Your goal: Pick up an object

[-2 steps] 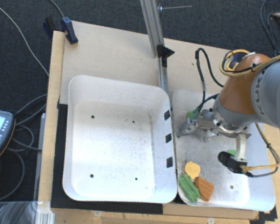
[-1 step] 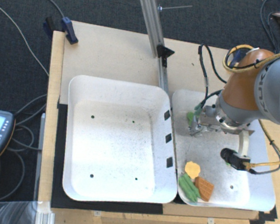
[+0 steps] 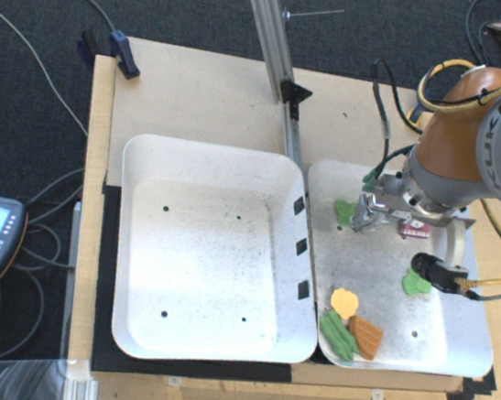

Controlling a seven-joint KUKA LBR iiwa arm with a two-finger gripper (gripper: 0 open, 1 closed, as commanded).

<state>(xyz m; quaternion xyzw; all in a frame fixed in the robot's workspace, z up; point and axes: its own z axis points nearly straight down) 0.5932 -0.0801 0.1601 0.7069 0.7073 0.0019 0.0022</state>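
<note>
Item 1, right bin (image 3: pixel 465 349): my landmark for everything below. It sits just beside the left bin (image 3: pixel 197 252) on the desk (image 3: pixel 200 95).

Item 2, end effector (image 3: pixel 371 211): low over the far-left part of the right bin, the arm (image 3: pixel 482 135) above it reaching in from the bin's right side. I cannot tell from this angle how it is set, released or clenched, and I see nothing I could call gripped.

Item 3, small green piece (image 3: pixel 345 213): in the right bin's far-left area, just beside the end effector, perhaps touching; I cannot say which.

Item 4, second green piece (image 3: pixel 416 283): mid-right of the bin.

Item 5, near-left corner of the right bin: yellow piece (image 3: pixel 344 302), long green piece (image 3: pixel 337 332) and orange piece (image 3: pixel 364 336), huddled together and touching.

Step in hand, as I judge it: the reach and descent onto the small green piece, not yet a confirmed pick.

Next move, as I judge it: centre over that piece, close on it, then lift straight up and check that it comes away from the bin floor.
</note>
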